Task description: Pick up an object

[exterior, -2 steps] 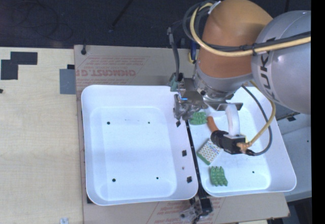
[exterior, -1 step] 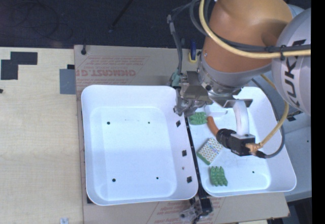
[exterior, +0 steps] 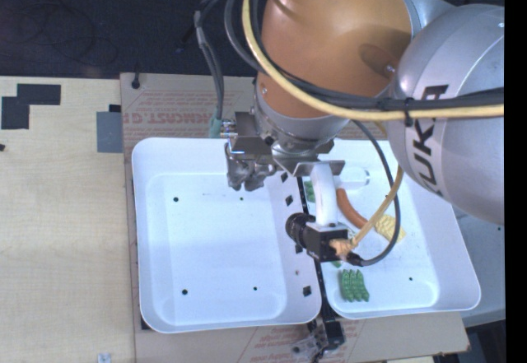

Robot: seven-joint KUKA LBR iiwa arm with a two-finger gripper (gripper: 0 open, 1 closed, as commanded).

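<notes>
One green ridged plastic block (exterior: 354, 285) lies clear near the right white bin's (exterior: 449, 291) front, our easiest pick, so we should carry the gripper (exterior: 247, 170), open or closed we cannot tell, across from the left white bin (exterior: 156, 271) and descend squarely over it.

**Lighting and picture quality: overhead view, one frame**

- Light: bright, even and cool. The left bin (exterior: 206, 254) has a bluish-white floor, palest toward its right half.
- Shadow: a soft grey patch lies in the left bin's far right corner, under the pincer (exterior: 247, 176), which shows dark with little detail.
- Glare: a broad, soft sheen covers the orange band (exterior: 329, 16) above the left bin. A harder white highlight sits on the grey arm casing (exterior: 453, 106), further right.
- Dark zone: the ground beyond the left bin's far side is near black.
- Surface (exterior: 58, 230), left of the left bin: pale and flatly lit.
- Focus: soft and coarse overall. The arm's edges are blurrier than the bin's.
</notes>
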